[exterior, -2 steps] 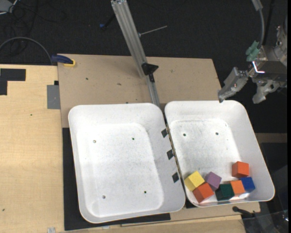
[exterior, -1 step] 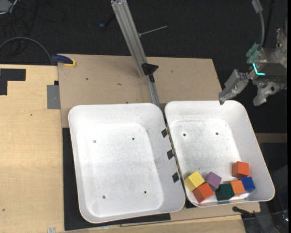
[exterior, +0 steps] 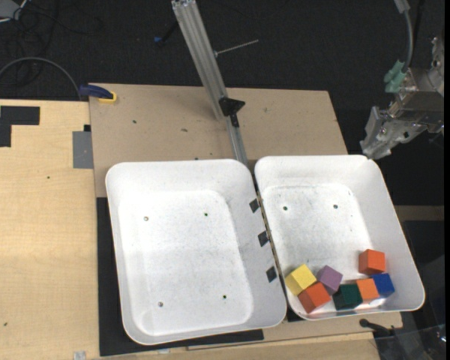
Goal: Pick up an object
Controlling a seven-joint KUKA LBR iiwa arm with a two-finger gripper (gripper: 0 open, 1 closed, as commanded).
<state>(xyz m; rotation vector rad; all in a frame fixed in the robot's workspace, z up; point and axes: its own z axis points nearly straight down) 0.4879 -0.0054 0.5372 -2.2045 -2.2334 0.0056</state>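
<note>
Right bin holds every block clustered in its near corner — orange-red, yellow, red, purple, green, blue — untouched, while gripper hangs off the far right rim, jaws' set impossible to tell; pick not yet begun.
</note>
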